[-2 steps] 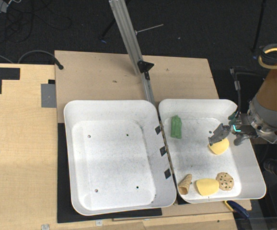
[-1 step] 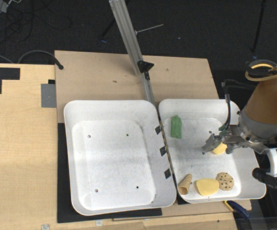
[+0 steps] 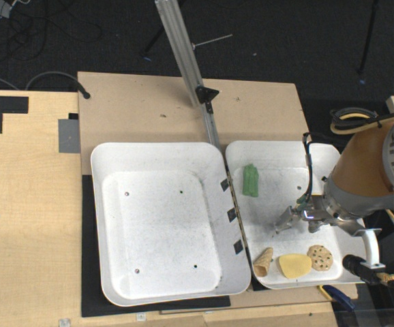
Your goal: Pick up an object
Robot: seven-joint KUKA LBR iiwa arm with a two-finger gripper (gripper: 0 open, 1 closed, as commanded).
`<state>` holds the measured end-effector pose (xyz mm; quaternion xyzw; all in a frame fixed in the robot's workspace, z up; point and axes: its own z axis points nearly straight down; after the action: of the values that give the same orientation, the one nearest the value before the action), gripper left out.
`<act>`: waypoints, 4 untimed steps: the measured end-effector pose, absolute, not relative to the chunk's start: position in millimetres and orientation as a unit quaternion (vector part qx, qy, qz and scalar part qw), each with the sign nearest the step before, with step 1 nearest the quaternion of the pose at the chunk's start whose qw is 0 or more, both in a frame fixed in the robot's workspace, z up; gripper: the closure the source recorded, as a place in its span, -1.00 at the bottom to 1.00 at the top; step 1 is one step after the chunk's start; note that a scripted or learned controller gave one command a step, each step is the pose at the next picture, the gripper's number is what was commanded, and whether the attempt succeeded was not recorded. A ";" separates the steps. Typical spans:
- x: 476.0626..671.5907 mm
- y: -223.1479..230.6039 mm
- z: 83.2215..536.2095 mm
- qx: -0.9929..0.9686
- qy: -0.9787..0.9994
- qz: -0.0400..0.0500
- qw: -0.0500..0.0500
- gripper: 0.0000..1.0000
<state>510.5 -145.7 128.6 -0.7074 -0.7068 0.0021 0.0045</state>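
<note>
The table (image 3: pixel 33 203) has a pale wood-grain top at the left and a plain brown board (image 3: pixel 149 107) set behind the bins; a black mat shows under the bins along their near and left edges. The floor behind the table is dark and carries loose cables (image 3: pixel 26 12). A grey aluminium rail (image 3: pixel 182 46) runs at a slant from the far side down to the seam between the two bins. The left bin (image 3: pixel 108 162) is a shallow white tray with a speckled floor and a few small dark dots on it. The right bin (image 3: pixel 279 155) touches it along their shared edge, where small black clips sit. In the right bin, a green block (image 3: pixel 251 180) lies near the far-left part, close to the shared edge. Along the near edge lie three items in a row: a tan cone-shaped piece (image 3: pixel 263 259) at the near-left corner, a yellow rounded piece (image 3: pixel 294 266) just beside it, and a brown cookie with dark chips (image 3: pixel 320 257) touching or nearly touching the yellow piece. The arm (image 3: pixel 364 169) enters over the right edge of the right bin. The tool (image 3: pixel 294 220) sits low over the bin floor, between the green block and the near row, apart from all of them. Whether its fingers are apart or closed cannot be told, and nothing is seen in its grasp.
</note>
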 end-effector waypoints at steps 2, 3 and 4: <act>510.6 -146.2 102.5 -0.709 -0.705 0.000 0.002 1.00; 513.5 -150.4 164.7 -0.707 -0.707 -0.001 -0.001 1.00; 518.4 -159.7 212.6 -0.707 -0.707 -0.001 -0.001 1.00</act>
<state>518.4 -159.7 212.6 -0.7070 -0.7072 -0.0006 -0.0013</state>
